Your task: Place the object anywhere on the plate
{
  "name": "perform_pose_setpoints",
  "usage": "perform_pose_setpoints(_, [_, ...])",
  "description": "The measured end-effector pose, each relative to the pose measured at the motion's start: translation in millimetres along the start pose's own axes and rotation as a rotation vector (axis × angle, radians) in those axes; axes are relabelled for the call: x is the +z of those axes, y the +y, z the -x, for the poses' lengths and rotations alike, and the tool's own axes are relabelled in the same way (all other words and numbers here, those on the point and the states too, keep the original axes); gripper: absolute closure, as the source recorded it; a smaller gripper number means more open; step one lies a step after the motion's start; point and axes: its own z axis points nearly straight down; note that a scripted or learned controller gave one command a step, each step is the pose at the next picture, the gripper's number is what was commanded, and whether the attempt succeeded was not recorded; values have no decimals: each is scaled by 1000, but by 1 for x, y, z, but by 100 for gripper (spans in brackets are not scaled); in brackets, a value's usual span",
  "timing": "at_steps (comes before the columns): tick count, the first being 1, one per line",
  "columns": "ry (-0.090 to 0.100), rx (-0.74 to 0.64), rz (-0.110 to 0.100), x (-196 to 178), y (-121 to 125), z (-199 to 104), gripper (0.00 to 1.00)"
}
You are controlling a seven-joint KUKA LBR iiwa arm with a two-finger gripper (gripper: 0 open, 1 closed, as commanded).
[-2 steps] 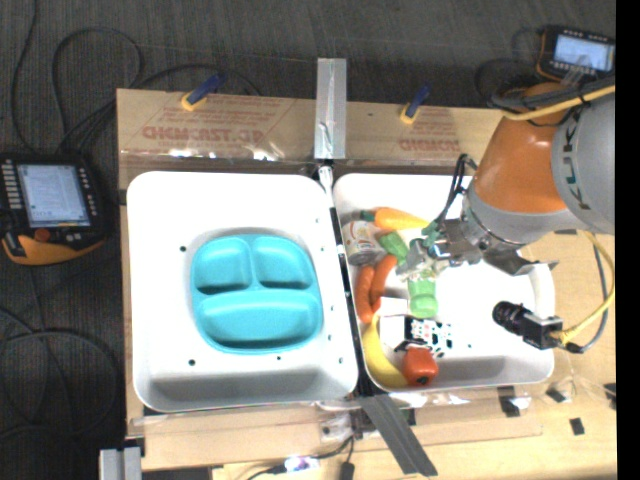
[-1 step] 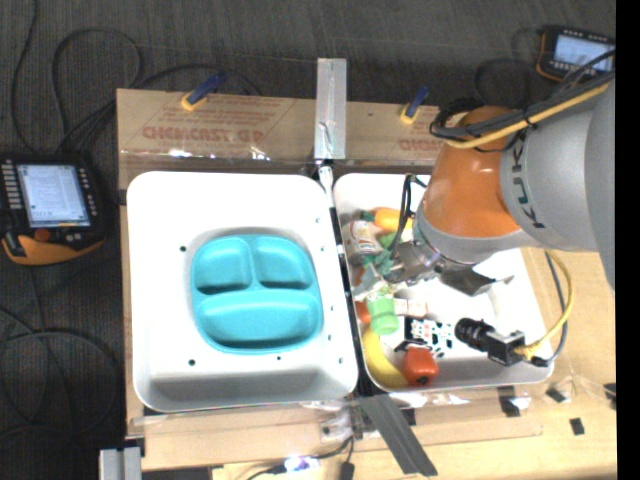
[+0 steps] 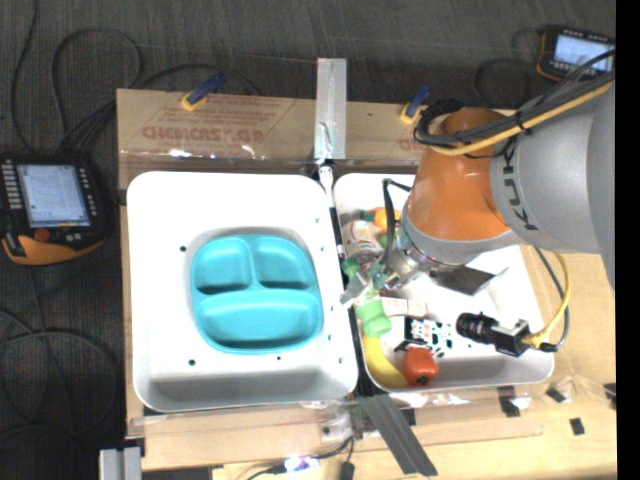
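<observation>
From the overhead camera, the arm (image 3: 500, 178) reached in from the right and hung over the right bin (image 3: 520, 368). The gripper (image 3: 385, 273) sat down among the clutter at that bin's left edge; its state could not be told. The turquoise plate (image 3: 258, 293) lay in the left bin (image 3: 165, 218). A green block (image 3: 374, 318), a banana (image 3: 375, 358) and an orange-red piece (image 3: 420, 366) lay in the right bin.
</observation>
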Motion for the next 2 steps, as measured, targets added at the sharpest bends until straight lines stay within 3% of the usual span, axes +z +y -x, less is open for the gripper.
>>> perform_pose_setpoints(1, [-2, 187, 0, -72, -20, -11, 100])
perform_pose_setpoints(2, [-2, 199, 0, -81, 65, -83, 100])
